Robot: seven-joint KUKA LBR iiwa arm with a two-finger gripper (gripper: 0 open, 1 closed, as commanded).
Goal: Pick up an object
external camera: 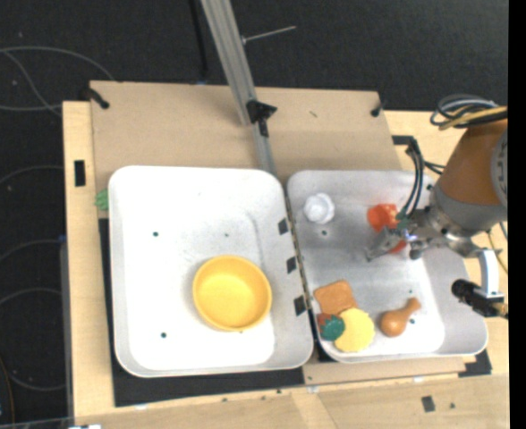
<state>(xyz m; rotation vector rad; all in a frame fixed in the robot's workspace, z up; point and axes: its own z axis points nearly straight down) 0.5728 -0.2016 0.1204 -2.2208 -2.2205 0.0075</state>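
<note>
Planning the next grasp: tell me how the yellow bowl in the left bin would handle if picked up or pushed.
The yellow bowl looks like thin plastic, so probably light and stiff. It sits upright with its opening up, so a push would likely slide it across the smooth white bin rather than roll it. Its rounded rim may slip from a two-finger pinch.

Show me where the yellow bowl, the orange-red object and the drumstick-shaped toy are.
yellow bowl (pixel 232 292), camera view, on its inner bottom.
orange-red object (pixel 381 214), camera view, on its top face.
drumstick-shaped toy (pixel 394 321), camera view, on its round thick end.
</note>
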